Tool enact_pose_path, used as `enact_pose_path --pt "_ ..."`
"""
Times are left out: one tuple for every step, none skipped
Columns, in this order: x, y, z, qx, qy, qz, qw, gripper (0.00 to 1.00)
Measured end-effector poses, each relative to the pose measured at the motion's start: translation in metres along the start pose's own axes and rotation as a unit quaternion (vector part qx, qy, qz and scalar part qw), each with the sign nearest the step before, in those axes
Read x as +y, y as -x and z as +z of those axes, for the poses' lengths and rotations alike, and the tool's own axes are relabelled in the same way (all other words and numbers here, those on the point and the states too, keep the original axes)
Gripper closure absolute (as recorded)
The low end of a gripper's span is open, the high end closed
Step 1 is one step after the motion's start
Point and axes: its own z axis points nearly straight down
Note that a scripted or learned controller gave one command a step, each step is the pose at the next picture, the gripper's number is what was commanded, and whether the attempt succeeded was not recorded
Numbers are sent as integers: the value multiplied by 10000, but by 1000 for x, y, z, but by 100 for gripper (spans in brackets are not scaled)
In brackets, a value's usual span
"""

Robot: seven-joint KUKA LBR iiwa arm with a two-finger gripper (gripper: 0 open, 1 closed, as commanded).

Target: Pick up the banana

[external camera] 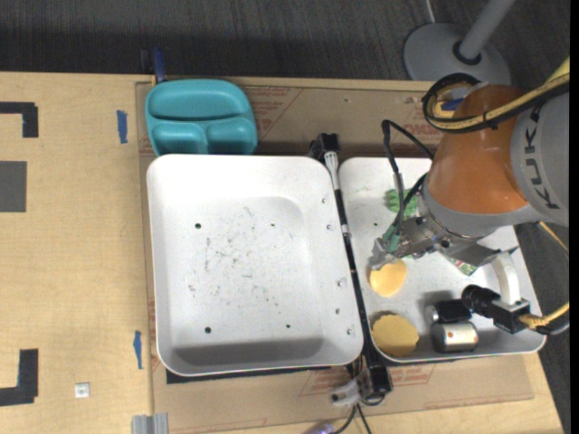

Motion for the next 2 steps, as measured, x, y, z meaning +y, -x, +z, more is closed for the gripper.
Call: enact_pose_path --pt "1 0 -10 -6 15 0 10000 100" --pt "1 0 -10 -6 14 1 10000 0"
